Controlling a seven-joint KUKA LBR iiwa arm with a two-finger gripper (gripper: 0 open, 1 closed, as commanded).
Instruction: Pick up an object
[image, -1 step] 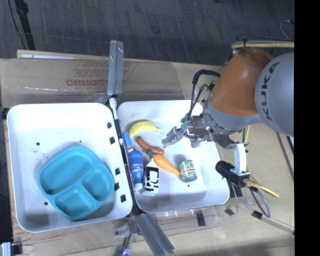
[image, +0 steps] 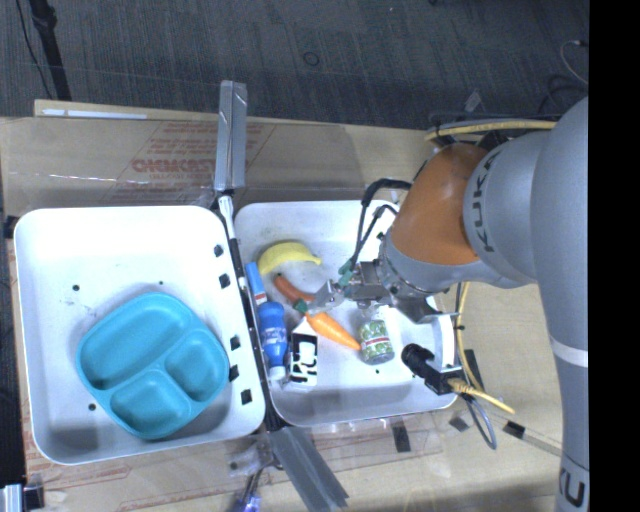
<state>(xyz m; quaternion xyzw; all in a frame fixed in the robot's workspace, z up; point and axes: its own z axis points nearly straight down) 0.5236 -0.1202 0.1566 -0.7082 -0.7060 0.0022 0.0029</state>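
Orange carrot (image: 333, 331) under hand (image: 345, 290), right bin (image: 330, 212).

Glossy blue plastic tray (image: 152, 365); smooth white bins (image: 60, 240); matt cardboard (image: 120, 150) beneath.

Blue tray (image: 152, 366), yellow banana (image: 286, 257), orange carrot (image: 332, 329).

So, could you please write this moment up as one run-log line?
arm: over right bin | gripper: low among carrot, banana, blue bottle | hold: none seen | left bin: blue tray
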